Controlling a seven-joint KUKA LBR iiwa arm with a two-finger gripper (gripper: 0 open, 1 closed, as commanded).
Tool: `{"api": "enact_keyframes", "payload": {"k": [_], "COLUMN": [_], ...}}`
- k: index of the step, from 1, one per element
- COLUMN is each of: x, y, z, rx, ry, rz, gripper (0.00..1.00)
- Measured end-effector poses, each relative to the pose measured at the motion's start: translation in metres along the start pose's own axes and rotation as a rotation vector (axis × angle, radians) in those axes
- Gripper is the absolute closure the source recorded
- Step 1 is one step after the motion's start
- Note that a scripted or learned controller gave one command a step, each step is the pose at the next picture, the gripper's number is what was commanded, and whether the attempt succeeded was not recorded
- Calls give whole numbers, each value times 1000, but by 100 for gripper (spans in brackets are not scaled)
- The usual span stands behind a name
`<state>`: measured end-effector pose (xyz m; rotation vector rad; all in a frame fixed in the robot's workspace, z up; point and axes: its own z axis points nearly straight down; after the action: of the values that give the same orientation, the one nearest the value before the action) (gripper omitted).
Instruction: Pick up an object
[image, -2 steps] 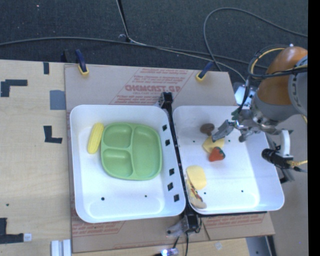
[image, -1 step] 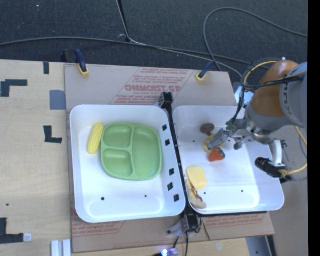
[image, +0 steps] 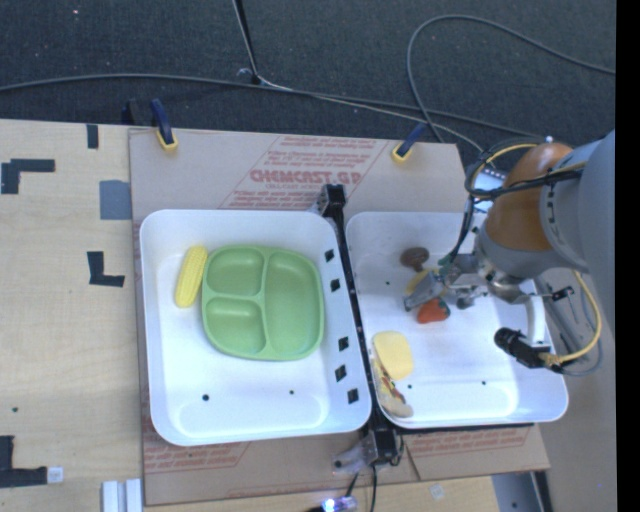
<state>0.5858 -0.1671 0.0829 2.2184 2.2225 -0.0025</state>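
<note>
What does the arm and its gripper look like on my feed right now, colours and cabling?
The arm is grey, with an orange band above the wrist. Yellow and black cables loop around the wrist. The gripper is a small dark and metallic assembly; a black cylindrical part sticks out nearby.

**Stuff you can't really make out here**

The grey arm with its orange band (image: 560, 210) runs off the right edge, so most of it is cut off. The claw (image: 432, 292) is a dark blurry clump, and you can't tell whether its tips are apart or together. The small orange-red object (image: 432, 314) right under it is partly covered, shape unclear. The small brown lump (image: 415, 258) nearby is too tiny to identify. The pale yellow thing (image: 393, 355) hides part of some brownish item (image: 396, 402) against the bin wall.
</note>
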Motion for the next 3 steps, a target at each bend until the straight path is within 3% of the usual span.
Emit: {"api": "enact_keyframes", "payload": {"k": [1, 3], "x": [0, -9], "y": [1, 11], "z": [-14, -111], "rx": [-4, -4], "ry": [-2, 0], "rz": [0, 0], "gripper": [100, 100]}}
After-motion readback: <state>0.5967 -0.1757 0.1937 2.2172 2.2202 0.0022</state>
